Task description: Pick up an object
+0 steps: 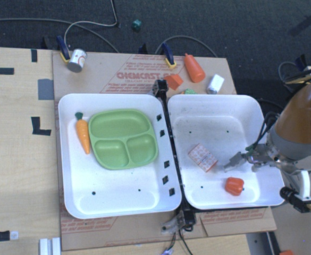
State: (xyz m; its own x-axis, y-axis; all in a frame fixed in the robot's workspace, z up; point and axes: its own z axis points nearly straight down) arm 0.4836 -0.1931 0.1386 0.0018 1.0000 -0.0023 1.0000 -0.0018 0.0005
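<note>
So the gripper (235,162) is hanging low over the right bin (251,106), close to its right wall. I honestly can't tell how far apart the fingers are; there's a grey prong poking out toward the middle of the bin and that's about all I can make out. Nothing visibly caught in it.

Two candidates sit in that bin. The small patterned packet (202,157) lies flat near the middle, just beside the tip of the gripper. The red pepper toy (234,185) sits toward the bin's front edge, near the front right corner, a bit apart from the packet.

My guess on handling: the packet looks light and thin, probably a bit crinkly, so it'd be awkward to pinch off a flat floor and could just slide away. The pepper looks like hollow plastic, light, stiff and rounded, probably a little slick, so squeeze across its fat middle rather than the top end.

The left bin (70,105) holds a green divided plate (124,138) and a toy carrot (83,135) by its left wall, well apart from the arm.
</note>
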